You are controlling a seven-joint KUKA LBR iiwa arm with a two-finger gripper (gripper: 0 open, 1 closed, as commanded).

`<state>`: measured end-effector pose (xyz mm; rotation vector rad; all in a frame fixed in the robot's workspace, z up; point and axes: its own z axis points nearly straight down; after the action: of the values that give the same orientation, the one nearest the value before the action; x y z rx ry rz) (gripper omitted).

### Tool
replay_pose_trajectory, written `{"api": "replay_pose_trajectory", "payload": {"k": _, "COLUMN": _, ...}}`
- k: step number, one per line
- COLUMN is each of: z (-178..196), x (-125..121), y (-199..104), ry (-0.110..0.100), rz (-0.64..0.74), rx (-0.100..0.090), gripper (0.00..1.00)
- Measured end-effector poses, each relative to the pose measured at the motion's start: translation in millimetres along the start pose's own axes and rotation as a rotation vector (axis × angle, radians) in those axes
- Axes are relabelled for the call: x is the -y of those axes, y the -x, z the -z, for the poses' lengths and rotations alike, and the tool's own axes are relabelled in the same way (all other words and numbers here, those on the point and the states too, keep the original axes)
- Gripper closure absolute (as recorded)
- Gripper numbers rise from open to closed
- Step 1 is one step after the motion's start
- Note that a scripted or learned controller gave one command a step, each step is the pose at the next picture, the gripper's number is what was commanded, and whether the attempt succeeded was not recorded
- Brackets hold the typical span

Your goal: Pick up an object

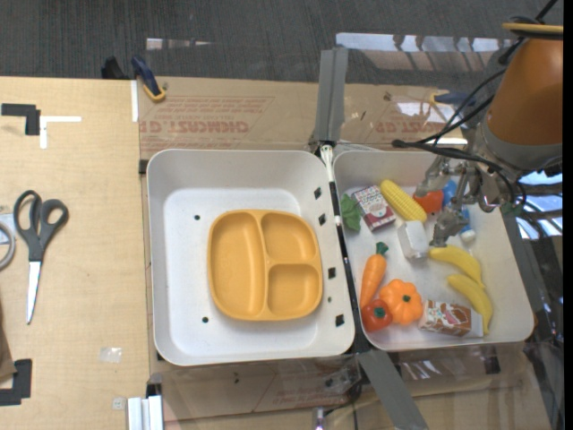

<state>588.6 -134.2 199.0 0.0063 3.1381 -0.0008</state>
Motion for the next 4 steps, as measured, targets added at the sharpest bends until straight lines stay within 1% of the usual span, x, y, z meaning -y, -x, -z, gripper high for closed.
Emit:
{"api": "replay_pose_trajectory", "payload": {"k": 1, "z": -93.9, "x": -1.1, "y": 39.5, "ry": 0.000, "rz": 0.027, "rx": 0.003, "gripper": 0.00}}
{"api": "replay_pose_trajectory", "payload": {"k": 2, "z": -105.7, "x": -20.4, "y": 41.9, "ry": 0.000, "rz": -0.292, "rx": 0.001, "gripper": 0.00}}
{"api": "replay_pose_trajectory", "payload": {"k": 3, "z": -105.9, "x": 40.8, "y": -15.5, "ry": -0.001, "rz": -0.401, "rx": -0.001, "gripper": 0.00}}
{"api": "replay_pose_trajectory", "payload": {"k": 4, "z": -104.6, "x": 29.5, "y": 30.3, "ry": -0.001, "rz": -0.508, "rx": 0.004, "gripper": 0.00}}
